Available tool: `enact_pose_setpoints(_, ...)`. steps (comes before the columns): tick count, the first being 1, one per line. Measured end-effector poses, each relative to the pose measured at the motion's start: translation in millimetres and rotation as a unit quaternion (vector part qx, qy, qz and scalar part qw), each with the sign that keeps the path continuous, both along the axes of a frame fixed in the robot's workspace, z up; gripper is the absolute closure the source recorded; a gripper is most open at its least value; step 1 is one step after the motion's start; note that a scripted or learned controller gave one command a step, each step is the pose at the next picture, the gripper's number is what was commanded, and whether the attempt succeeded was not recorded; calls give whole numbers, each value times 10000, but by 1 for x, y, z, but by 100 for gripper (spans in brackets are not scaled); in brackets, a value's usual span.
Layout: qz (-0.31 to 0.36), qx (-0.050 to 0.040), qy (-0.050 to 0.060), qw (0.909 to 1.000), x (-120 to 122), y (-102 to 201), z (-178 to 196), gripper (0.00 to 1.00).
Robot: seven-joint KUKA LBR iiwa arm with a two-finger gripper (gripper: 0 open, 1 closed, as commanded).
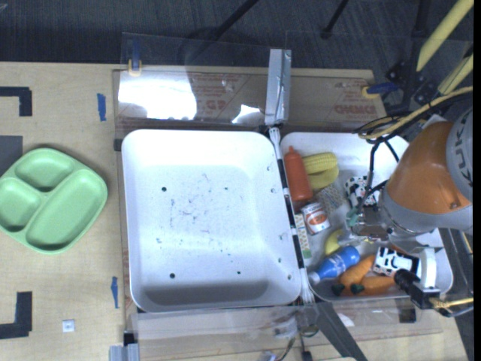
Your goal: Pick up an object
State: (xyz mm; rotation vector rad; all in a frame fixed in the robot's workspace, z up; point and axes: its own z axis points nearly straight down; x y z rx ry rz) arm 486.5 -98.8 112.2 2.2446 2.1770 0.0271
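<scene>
While the grey and orange arm [425, 183] leans in from the right, it hangs low over the right bin [342, 147], where all the objects lie. That bin holds a red bottle [297, 176] along its left wall, an ear of corn [320, 162] beside it, a small can [316, 218], a blue bottle [337, 262], an orange carrot [359, 271] and a black-and-white toy [356, 188]. The gripper [362, 224] sits among them near the middle of the bin, mostly hidden under the wrist; whether it is wide, narrow or holding anything cannot be told. The left bin [203, 209] is bare, and a green divided plate [49, 199] rests well apart on the bench. The reach looks like the step in hand. Next would likely come closing on one item and lifting straight up.
</scene>
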Motion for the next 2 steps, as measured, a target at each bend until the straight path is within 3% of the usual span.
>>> enact_pose_setpoints(1, 143, -7, 116, 9998, 8, 75, 72, 100)
enact_pose_setpoints(2, -1880, 9, 119, 9821, 55, 64, 109, 100)
